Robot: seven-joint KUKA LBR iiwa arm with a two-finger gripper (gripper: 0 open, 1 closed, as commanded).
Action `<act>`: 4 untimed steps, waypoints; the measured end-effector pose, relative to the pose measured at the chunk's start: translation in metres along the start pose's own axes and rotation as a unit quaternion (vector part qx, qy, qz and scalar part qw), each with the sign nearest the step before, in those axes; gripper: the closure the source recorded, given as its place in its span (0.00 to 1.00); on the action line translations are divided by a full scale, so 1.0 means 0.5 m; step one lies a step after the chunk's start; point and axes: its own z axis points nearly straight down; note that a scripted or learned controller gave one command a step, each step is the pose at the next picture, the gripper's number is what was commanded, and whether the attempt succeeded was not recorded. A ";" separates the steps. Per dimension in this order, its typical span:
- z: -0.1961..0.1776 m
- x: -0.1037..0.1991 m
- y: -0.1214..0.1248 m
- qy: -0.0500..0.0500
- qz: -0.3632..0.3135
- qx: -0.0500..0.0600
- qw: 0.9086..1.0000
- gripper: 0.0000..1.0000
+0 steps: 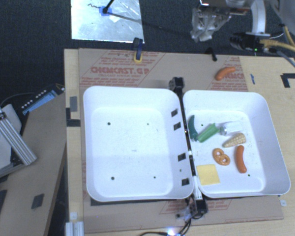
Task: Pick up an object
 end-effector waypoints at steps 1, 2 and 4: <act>0.021 -0.099 0.000 0.001 -0.001 -0.001 1.000 1.00; 0.105 -0.317 -0.001 -0.001 0.002 0.001 1.000 1.00; -0.007 -0.506 0.001 0.000 0.000 0.000 1.000 1.00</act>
